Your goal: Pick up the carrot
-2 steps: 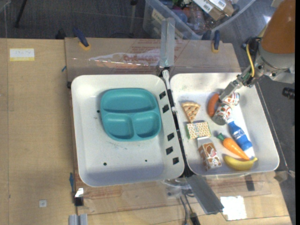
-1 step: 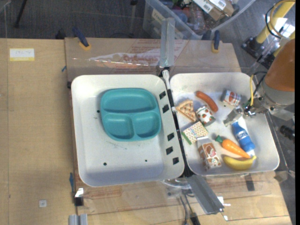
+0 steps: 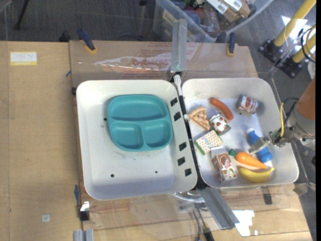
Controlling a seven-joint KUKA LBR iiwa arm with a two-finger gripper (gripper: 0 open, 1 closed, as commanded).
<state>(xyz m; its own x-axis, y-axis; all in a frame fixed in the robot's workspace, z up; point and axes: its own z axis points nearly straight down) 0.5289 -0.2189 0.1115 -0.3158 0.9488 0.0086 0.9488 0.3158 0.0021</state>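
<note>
Surface of pale wood [image 3: 35,134] carries two shallow white bins; the left bin [image 3: 90,149] holds a teal divided plate [image 3: 139,122]. Lower right, the orange carrot [image 3: 249,159] lies atop a yellow banana [image 3: 256,173]. Just beside, the hand [image 3: 265,142] hovers, its grip unreadable.

bench [image 3: 35,134]: pale wood, seen from above | on it: two shallow white bins side by side, touching along a middle seam; left bin [image 3: 93,174]; right bin [image 3: 266,89] | behind the bins: a clear plastic sheet [image 3: 135,59] lying flat; a small white label [image 3: 23,57] near the far left corner
</note>
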